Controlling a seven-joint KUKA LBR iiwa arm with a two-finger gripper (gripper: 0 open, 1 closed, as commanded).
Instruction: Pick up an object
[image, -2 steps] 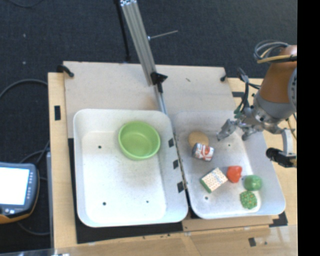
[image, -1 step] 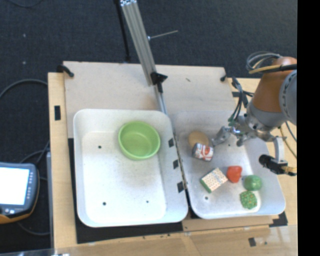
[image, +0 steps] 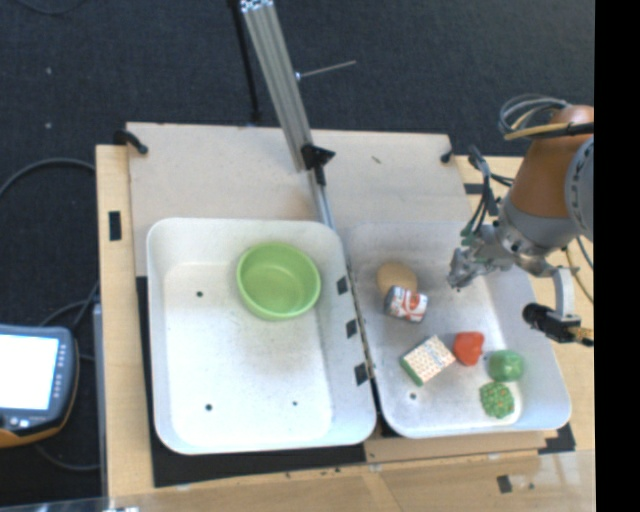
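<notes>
In the right bin (image: 545, 395) lie a tan rounded piece (image: 396, 276), a small red-and-white can (image: 407, 303), a patterned white-and-green box (image: 428, 360), a red piece (image: 468, 348), a green round piece (image: 506, 365) and a textured green piece (image: 497, 400). My gripper (image: 462, 270) hangs above the bin's upper right part, to the right of the tan piece and the can and apart from them. Nothing shows between its tips.
The left bin (image: 200, 400) holds a light green bowl (image: 279, 281) near its upper right corner. A slanted metal pole (image: 285, 85) rises from behind the bins. A screen device (image: 30, 380) sits off the bench at the left.
</notes>
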